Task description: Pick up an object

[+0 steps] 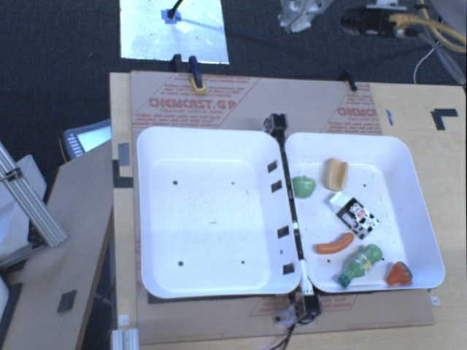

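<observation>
two shallow white plastic bins sat side by side on the counter (219, 93), which was covered by a brown printed sheet. the left bin (157, 152) and the right bin (419, 195) met along a dark central divider with clips. within the right bin lay a small green round fruit (303, 187) near the divider, a tan bread-shaped block (336, 173) just beside it, a black-and-white patterned card-like piece (357, 216) in the middle, an orange sausage-shaped toy (333, 244) below it, a green toy bottle (360, 265) near the front wall, and a red-orange strawberry-like toy (398, 273) in the front right corner. the pale metal hand (300, 9) hung above the far edge of the counter, well apart from every object; whether it was wide or narrow could not be told.
</observation>
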